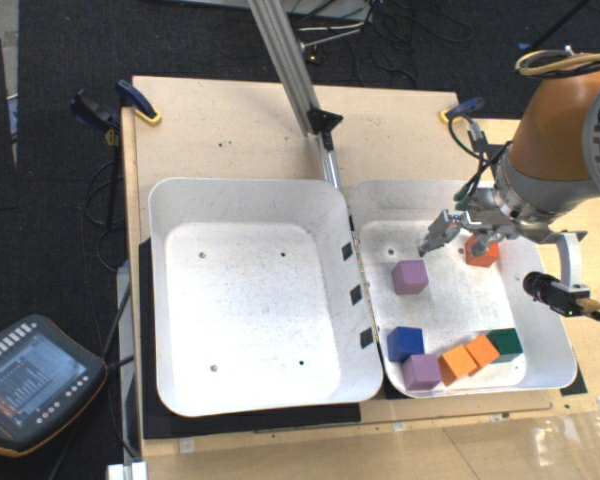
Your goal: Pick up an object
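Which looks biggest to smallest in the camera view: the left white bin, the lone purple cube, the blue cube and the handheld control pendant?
1. Left white plastic bin
2. Grey handheld control pendant
3. Lone purple cube and blue cube: they look about alike, so I won't rank them.

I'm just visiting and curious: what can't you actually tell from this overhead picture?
- Whether the pincer is open or shut: too small and blurred.
- Most of the red-orange block: the wrist covers it.
- Whether that block is gripped: hidden.
- The arm: cut off by the right edge.
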{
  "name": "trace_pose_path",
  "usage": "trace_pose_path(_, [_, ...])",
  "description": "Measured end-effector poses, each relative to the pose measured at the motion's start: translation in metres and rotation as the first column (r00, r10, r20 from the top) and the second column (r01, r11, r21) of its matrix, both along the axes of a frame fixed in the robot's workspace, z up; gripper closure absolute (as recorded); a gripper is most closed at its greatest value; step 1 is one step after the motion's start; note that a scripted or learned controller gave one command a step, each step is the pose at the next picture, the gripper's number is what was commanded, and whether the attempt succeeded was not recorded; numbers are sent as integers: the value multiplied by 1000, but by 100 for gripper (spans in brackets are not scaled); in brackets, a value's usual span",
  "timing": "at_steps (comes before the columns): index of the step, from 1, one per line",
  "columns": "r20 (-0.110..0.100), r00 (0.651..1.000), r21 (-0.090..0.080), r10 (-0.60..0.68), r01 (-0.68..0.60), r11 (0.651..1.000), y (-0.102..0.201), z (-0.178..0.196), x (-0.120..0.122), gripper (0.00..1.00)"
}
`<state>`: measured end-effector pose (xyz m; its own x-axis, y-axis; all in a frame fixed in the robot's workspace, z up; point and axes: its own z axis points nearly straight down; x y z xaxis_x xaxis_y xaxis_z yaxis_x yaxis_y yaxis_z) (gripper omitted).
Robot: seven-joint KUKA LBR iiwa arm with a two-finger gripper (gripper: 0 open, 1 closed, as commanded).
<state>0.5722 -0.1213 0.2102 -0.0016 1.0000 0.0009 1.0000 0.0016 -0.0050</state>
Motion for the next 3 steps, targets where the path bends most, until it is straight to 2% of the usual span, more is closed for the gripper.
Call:
trace_pose_path(1, [3,1000,0,-2,2,1000,0,3,1,0])
trace_pose_path(3, [0,1000,0,0,0,1000,7,-89,3,0])
